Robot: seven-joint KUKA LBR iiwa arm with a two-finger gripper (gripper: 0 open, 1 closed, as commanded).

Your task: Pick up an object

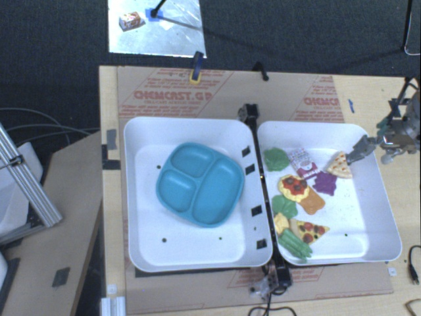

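Toy food pieces sit in the right bin (378,196), clustered on its left half. I see a pizza slice (339,166) nearest the pincer (360,151), lying flat toward the bin's upper middle. Left of it: a small white-and-pink printed packet (299,158), a green leafy piece (276,158), and a purple piece (324,182) just below the packet. Under those, a round pizza-like piece with red topping (293,187) touches an orange piece (313,203). Lower down by the divider: another green piece (284,207), a yellow piece (281,224), a second pizza slice (310,230) and a green pod-like piece (296,243) at the bottom.

Pincer comes in from the right, over the right bin's upper right area, tip pointing down-left at the first pizza slice. Tip looks just beside or touching the slice's right edge; I can't tell which. Can't tell whether it's spread or closed either, too small and dark at this angle. Nothing visibly between its tips.

Left bin (141,176) holds a blue divided plate (199,183), three compartments, sitting roughly centred and slightly rotated.

Both bins rest on a cardboard sheet (171,94) on the worktop (408,196).
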